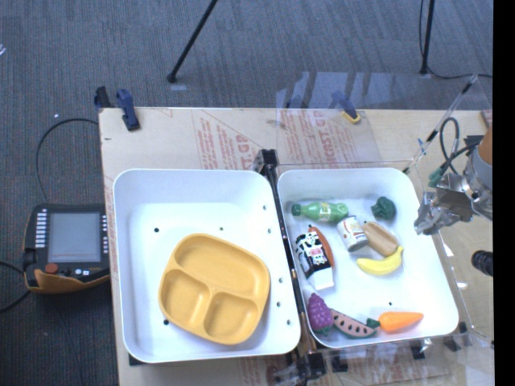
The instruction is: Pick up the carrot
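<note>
The carrot (398, 321), orange with a green tip, lies on its side near the front edge of the right bin (406, 182). My gripper (428, 218) hangs at the right bin's right rim, well behind and to the right of the carrot, with nothing seen between its fingers.
The right bin also holds a green bottle (320, 211), broccoli (384, 208), a can (352, 233), a bread roll (380, 237), a banana (381, 263), a milk carton (315, 256), grapes (320, 312) and a watermelon slice (353, 326). A yellow divided plate (214, 287) sits in the left bin (137, 199).
</note>
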### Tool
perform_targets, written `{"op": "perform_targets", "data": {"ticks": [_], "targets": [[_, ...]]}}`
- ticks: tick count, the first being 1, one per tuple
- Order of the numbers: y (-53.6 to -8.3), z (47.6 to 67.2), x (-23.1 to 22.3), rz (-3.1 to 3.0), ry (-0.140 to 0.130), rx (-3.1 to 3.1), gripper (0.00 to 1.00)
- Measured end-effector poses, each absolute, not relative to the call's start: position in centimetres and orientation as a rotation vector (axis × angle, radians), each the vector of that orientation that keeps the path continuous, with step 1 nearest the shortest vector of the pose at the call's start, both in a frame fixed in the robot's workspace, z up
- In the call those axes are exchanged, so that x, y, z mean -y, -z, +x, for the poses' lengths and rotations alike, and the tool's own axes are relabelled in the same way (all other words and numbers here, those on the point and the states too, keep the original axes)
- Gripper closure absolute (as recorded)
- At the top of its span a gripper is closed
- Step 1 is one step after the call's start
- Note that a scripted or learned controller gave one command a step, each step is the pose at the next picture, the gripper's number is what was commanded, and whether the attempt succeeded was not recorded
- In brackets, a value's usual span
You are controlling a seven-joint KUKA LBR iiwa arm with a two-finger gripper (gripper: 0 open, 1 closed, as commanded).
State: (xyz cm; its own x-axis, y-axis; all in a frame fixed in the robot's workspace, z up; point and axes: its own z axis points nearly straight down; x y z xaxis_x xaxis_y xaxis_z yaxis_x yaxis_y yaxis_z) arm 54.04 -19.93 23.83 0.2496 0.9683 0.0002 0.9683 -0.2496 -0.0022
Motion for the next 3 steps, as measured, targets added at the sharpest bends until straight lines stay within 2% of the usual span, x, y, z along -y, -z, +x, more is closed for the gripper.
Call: {"op": "perform_targets", "data": {"ticks": [1,2,3], "targets": [[-25.7,55.3,20.3,-2.326,-0.006,2.106,1.00],[-26.7,58.3,20.4,-2.145,-0.003,2.292,1.00],[-29.0,59.9,21.1,-1.881,-0.001,2.515,1.00]]}}
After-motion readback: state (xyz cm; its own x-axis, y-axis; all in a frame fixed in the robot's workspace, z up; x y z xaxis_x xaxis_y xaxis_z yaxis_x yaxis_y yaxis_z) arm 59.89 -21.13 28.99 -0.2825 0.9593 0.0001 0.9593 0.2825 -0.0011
